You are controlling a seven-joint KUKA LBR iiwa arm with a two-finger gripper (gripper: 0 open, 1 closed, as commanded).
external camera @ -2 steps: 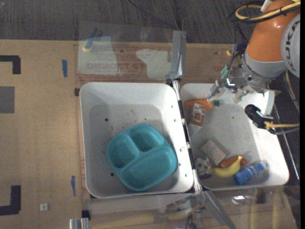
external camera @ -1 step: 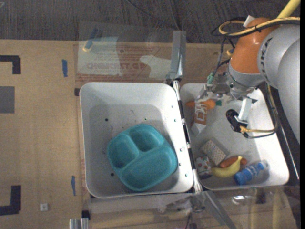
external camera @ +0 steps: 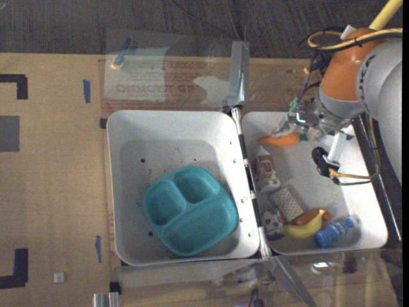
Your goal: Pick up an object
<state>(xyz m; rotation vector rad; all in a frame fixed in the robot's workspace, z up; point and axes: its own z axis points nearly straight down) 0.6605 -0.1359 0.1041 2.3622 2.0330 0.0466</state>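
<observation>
We are in the approach step: our pincer hangs over the orange carrot-shaped toy at the right bin's far end. We cannot tell its opening or whether it grips anything. Next we judge a confirmed closure, then lift.

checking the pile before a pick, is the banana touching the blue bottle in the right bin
Touching. In the camera view the banana lies against the blue bottle near the right bin's front edge, with no white floor showing between them.

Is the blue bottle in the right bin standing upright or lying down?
Lying down. The blue bottle rests lengthwise on the floor of the right bin, beside the banana.
</observation>
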